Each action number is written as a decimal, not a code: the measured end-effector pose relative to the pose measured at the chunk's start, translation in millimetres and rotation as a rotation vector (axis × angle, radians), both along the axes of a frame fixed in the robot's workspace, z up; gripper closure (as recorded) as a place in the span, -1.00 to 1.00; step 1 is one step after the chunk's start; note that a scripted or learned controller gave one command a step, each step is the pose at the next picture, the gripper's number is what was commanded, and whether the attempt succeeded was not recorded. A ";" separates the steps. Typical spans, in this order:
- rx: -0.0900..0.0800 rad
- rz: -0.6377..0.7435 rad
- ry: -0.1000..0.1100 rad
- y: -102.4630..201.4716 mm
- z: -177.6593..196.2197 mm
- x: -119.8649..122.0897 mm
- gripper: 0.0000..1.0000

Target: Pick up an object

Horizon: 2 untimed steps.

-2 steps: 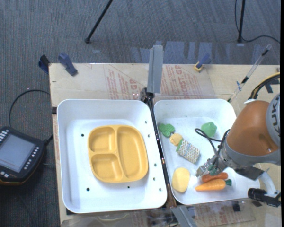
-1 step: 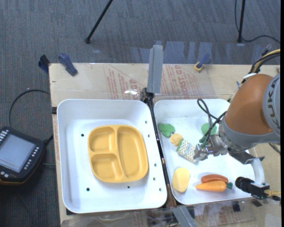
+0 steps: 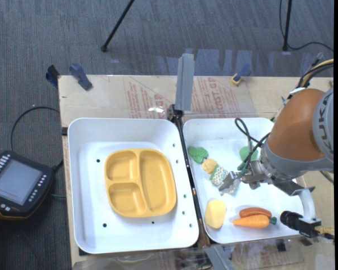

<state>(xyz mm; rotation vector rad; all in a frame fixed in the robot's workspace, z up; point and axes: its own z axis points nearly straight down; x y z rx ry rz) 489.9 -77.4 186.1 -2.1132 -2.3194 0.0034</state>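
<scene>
Plywood bench (image 3: pixel 214 94) on grey carpet (image 3: pixel 45 32); gripper (image 3: pixel 230 183) fingers' state unclear.

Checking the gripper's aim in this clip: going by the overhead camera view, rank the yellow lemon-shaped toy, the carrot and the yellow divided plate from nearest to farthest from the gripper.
From the gripper:
1. Yellow lemon-shaped toy, just below it in the right bin.
2. Carrot, lower right, near that bin's front edge.
3. Yellow divided plate, away in the left bin.

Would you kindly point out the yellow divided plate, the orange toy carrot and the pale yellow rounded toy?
Yellow divided plate (image 3: pixel 139 182): camera view, central divider ridge.
Orange toy carrot (image 3: pixel 251 222): camera view, middle of its body.
Pale yellow rounded toy (image 3: pixel 215 213): camera view, centre of its top surface.
</scene>
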 end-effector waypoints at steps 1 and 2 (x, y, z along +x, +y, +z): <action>-0.001 -0.124 0.001 -27.8 -100.6 56.5 -1.00; 0.000 -0.120 0.006 -27.1 -91.9 55.8 1.00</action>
